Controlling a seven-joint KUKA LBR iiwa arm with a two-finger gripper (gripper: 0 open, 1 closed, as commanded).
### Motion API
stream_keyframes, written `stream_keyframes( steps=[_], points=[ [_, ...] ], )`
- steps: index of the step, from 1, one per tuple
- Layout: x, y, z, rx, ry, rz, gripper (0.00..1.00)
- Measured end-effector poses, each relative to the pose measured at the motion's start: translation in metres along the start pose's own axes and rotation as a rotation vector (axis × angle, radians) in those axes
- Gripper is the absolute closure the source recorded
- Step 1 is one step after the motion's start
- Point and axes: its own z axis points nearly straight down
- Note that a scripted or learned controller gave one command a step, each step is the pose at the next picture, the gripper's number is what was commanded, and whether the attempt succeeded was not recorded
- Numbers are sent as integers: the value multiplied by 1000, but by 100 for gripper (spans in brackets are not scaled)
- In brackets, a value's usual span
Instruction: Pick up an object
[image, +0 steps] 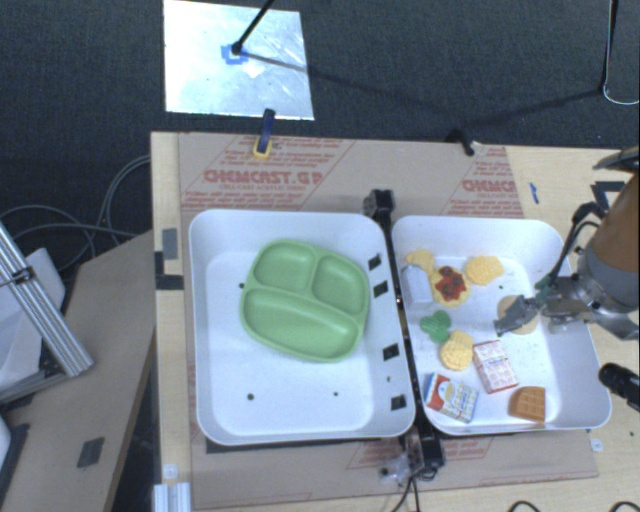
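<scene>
The desk (330, 165) carries two white bins. The left bin (215, 330) holds a green divided plate (303, 300). The right bin (570, 385) holds small toy foods: a red-and-white carton (494, 365), a yellow waffle (457, 351), a brown cookie (528, 403). The gripper (518, 317) hovers over the right bin near the carton; whether it is spread or pressed together cannot be told.
</scene>
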Motion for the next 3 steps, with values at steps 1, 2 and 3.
stream_keyframes(
  steps=[1, 2, 3],
  points=[
    [1, 3, -7, -13, -3, -4, 0],
    [-9, -1, 43, -10, -1, -1, 0],
    [-8, 9, 101, -13, 0, -2, 0]
  ],
)
